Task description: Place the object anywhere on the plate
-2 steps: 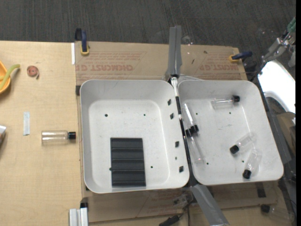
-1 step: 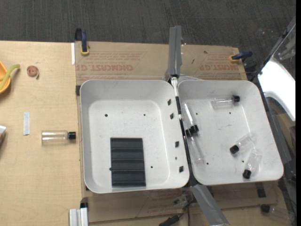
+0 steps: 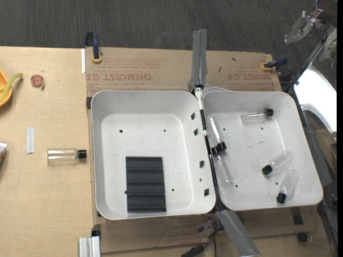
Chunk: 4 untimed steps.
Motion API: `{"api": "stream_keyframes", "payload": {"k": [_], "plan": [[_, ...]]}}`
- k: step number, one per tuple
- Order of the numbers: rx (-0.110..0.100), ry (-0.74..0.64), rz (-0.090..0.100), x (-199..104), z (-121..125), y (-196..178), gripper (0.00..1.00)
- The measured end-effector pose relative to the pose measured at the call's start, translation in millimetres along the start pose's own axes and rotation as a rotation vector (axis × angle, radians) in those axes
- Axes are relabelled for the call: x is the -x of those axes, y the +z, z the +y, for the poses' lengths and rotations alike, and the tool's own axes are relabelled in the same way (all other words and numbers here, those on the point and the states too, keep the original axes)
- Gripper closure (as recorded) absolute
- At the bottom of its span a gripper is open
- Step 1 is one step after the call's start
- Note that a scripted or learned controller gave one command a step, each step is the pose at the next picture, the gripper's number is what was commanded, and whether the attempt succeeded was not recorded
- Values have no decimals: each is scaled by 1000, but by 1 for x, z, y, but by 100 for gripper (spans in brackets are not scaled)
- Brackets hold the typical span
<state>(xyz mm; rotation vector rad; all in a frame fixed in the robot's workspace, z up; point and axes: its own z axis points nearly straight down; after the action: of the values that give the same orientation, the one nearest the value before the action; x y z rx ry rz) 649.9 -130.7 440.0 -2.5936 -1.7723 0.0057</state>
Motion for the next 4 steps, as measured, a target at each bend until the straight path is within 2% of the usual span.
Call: {"api": "stream_keyframes", "payload": {"k": [1,2,3,4], "plan": [[-1,178,0,47,28,0,0],[-1,266,1,98,-26,0,0],[-2,400,0,43,-3,1,0],[-2,568,0,89,5,0,0]]}}
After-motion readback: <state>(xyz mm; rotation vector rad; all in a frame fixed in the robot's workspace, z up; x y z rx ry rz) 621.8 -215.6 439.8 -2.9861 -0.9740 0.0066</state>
